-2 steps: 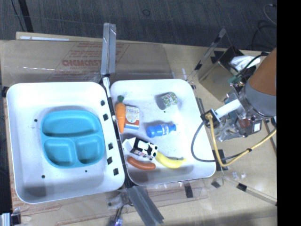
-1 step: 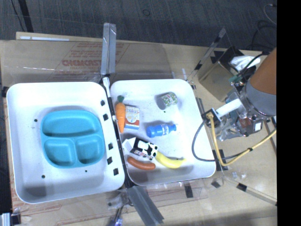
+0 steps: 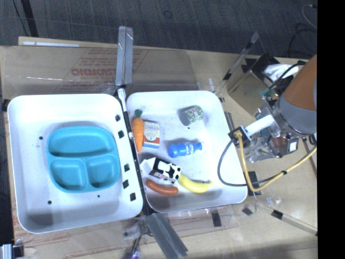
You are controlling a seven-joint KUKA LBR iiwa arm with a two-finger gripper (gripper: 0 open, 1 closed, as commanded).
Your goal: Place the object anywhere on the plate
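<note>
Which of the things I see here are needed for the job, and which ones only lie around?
For the job:
- blue plate in the left bin
- gripper, right of the right bin
- whichever item gets picked: carrot, blue bottle, banana, sausage, small carton, can, cow-patterned item

Lying about:
- cardboard sheet behind the bins
- cables

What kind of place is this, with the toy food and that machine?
Probably a robotics lab test bench: a robot arm with loose cables reaches toward two white bins, one bearing a blue plate, the other toy food such as a banana.
</note>
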